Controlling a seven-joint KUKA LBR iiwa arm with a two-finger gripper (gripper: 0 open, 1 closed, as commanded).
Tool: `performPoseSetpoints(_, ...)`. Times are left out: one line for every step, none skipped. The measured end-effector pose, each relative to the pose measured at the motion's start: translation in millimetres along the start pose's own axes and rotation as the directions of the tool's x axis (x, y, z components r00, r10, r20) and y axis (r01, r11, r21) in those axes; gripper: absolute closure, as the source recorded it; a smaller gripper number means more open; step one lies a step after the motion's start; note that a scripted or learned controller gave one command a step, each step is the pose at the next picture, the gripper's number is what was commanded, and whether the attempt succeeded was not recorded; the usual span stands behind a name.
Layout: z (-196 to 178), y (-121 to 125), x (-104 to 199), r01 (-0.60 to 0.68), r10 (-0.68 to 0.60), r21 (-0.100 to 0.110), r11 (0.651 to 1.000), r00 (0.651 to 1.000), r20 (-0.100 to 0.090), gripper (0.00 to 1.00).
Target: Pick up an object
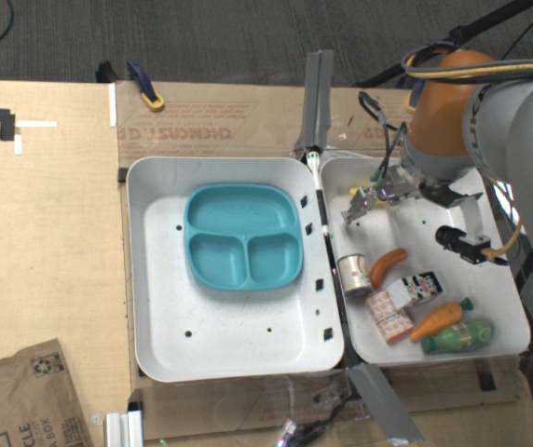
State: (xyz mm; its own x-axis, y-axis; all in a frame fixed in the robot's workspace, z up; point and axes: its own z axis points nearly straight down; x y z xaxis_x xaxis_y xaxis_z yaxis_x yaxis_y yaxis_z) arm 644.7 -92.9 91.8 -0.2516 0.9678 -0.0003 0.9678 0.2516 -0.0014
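My two-finger metal claw (364, 199) hovers in the right shallow white bin (509, 296), above the small silver can (351, 275); finger spacing cannot be determined.

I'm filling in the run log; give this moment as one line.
arm: over right bin | gripper: near bin's top-left, holding nothing seen | carrot, bottle, can: lying in bin | teal tray: left bin

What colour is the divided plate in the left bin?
Turquoise, a light blue-green all over. The divided plate shows plainly in the camera view.
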Motion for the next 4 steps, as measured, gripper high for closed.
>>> performPoseSetpoints(-9.6,0.0,-1.6,-0.003,0.003,-0.002,1.0,1.0,0.001,1.0)
performPoseSetpoints(-9.3,-0.5,-1.5,-0.004,0.004,0.0,1.0,1.0,0.001,0.0)
performPoseSetpoints(3.6,2.6,-24.6,-0.093,0.094,0.022,0.995,0.996,-0.008,0.0)
performPoseSetpoints(-4.1,2.2,-26.1,-0.092,0.092,0.022,0.996,0.996,-0.004,1.0)
